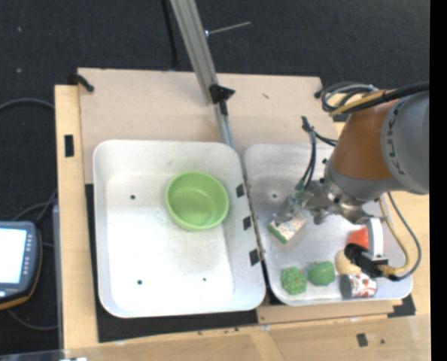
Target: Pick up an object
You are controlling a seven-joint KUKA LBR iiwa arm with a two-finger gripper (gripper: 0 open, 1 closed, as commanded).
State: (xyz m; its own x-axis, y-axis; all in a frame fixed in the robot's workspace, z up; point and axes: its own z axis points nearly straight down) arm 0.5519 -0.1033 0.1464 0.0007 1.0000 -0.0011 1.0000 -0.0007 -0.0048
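Along the near edge of the right bin (284, 164) three things lie in a row: a knobbly green ball (293, 279), a smoother green lump (322, 272) just beside it, and a red-and-white can (359, 285) in the near right corner. A little farther in, by the right wall, sits an orange piece (357, 236), partly hidden by the robot.

Near the middle of that bin a small white-and-green block (287, 229) lies tilted on the floor. The gripper (305, 207) is right over its far right end, at or very close to touching. I cannot tell how far open the gripper is, or whether it has hold of the block.

The left bin (133, 277) holds a green bowl (198, 200), upright, toward its far right. Beyond the bins a metal rail (197, 43) slants away over the bench (148, 107).
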